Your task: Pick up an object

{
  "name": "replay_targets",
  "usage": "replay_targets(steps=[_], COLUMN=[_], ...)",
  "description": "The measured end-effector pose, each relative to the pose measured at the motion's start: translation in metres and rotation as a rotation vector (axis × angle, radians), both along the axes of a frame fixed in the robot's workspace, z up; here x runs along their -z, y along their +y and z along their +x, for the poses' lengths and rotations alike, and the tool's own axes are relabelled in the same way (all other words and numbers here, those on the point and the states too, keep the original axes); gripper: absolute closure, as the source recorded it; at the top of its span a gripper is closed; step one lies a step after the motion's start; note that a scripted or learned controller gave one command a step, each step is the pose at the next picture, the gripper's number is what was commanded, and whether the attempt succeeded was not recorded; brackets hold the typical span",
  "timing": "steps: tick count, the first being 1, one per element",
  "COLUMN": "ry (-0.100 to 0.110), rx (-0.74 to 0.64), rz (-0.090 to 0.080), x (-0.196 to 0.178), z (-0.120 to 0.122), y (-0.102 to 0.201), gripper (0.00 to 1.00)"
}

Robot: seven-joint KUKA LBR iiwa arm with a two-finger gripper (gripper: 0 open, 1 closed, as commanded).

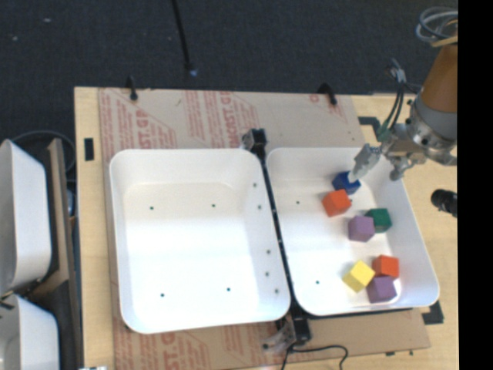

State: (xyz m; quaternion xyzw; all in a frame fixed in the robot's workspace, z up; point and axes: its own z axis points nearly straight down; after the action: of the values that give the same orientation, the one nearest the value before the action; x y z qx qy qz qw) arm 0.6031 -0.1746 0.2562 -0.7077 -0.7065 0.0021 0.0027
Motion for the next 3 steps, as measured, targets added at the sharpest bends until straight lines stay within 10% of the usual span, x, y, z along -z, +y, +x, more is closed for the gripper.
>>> replay_targets(steps=[1, 3], ry=[-0.008, -0.004], rx=[-0.001, -0.001], rz=[-0.001, -0.001], x=[-0.004, 0.103], z=[0.001, -0.004], y=[0.000, 0.004], gripper=[0.00, 0.00])
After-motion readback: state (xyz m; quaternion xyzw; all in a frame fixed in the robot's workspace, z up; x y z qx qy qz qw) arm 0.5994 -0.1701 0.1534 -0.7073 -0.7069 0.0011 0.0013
